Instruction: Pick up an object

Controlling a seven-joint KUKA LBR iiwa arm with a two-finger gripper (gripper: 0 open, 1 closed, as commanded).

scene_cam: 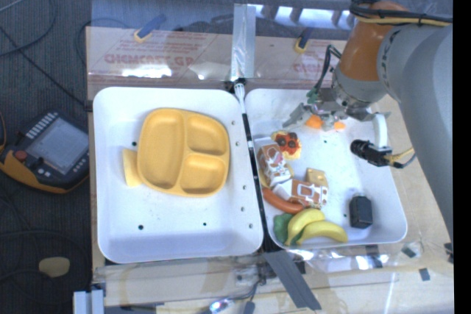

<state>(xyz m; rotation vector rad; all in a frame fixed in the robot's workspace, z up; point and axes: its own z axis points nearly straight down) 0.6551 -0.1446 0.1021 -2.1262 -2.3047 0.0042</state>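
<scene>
On dark carpet, two white bins

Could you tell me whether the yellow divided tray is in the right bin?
No, the yellow divided tray lies in the left bin.

The two shallow white bins, centre of the frame, look like smooth, slightly glossy plastic. In the left one, the yellow divided plate is matt plastic. The yellow toy bananas, lower right, shine like smooth plastic. Behind the bins, top centre, the brown cardboard sheet is dull under glossy clear film. The dark floor, upper left, looks like rough carpet.
</scene>
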